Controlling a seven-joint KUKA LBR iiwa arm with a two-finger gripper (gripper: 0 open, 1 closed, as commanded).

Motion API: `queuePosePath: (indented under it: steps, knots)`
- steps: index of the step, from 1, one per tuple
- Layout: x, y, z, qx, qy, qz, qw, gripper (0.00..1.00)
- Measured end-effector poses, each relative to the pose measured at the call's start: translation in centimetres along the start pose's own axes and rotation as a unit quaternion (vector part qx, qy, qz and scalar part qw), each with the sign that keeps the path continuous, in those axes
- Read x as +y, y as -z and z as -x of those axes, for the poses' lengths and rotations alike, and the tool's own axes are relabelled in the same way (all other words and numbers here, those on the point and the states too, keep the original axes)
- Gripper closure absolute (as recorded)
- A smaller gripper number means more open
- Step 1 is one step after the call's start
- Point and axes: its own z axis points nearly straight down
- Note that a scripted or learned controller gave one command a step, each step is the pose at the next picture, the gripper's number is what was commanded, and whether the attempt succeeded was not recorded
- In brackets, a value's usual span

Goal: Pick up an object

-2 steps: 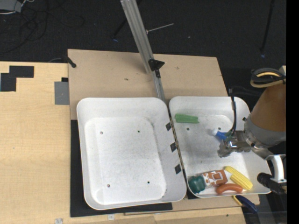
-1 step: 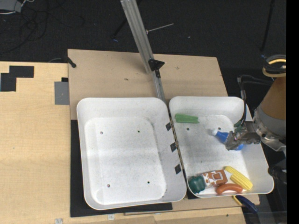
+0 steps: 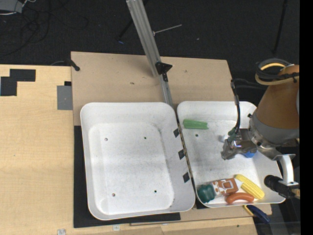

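- dark floor (image 3: 73,23) at far side, loose cables on it
- tan board (image 3: 122,80) under the bins, far part bare
- light wood bench top (image 3: 34,151) on left, black patches and a grey square near its far edge
- slanted metal rail (image 3: 146,38) rising from the board, far centre
- dim, even light

We can't resolve the gripper (image 3: 230,150) fingers, too blurred. Blue object (image 3: 249,153) mostly hidden behind the wrist. Arm (image 3: 279,109) cut off at right. Small printed item (image 3: 226,185) unreadable.
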Motion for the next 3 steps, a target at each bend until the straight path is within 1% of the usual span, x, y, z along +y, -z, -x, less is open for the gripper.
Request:
queuePosePath:
  steps: [1, 2, 3]
  knots:
    - [0.6, -0.9, -5.2, 0.0, 0.0, 0.0, 1.0, 1.0]
    - [1.3, -1.3, -11.1, 0.0, 0.001, 0.0, 1.0, 1.0]
    - [2.2, -1.7, -16.5, -0.001, 0.0, 0.0, 1.0, 1.0]
